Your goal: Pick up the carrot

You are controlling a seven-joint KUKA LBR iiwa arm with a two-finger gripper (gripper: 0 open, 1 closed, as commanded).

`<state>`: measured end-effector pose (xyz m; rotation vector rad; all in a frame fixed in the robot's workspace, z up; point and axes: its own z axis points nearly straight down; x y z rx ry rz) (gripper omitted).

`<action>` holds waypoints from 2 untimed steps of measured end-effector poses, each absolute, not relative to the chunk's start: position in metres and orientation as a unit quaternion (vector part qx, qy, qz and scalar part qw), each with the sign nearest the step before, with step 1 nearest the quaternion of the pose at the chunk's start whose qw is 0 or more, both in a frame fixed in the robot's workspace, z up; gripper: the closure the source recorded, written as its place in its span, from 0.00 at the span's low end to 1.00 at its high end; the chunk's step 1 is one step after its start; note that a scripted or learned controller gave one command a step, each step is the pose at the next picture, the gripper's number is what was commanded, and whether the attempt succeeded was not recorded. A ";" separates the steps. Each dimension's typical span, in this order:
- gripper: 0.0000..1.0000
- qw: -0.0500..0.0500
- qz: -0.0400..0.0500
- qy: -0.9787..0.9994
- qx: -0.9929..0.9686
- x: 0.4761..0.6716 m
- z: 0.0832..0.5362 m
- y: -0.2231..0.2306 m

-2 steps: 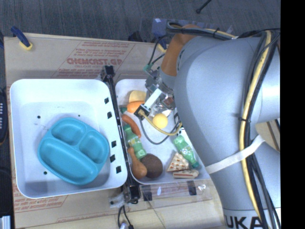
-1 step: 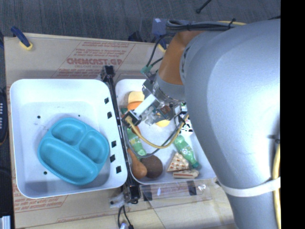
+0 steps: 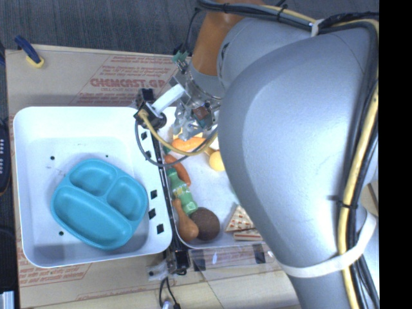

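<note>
We see the carrot (image 3: 180, 170), short, orange, by the right bin's (image 3: 222, 238) left wall, gripper (image 3: 190, 124) above, grip state unclear.

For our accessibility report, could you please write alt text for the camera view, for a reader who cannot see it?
A large grey robot arm reaches from the right over the right white bin, its gripper low above toy food: an orange slice, a carrot, a brown kiwi. The left white bin holds a blue divided plate.
</note>
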<state>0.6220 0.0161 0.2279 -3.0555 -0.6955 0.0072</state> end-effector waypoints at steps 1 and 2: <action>1.00 0.003 0.004 -0.204 -0.979 0.572 0.249 0.105; 1.00 0.003 0.007 -0.412 -0.911 0.538 0.190 0.046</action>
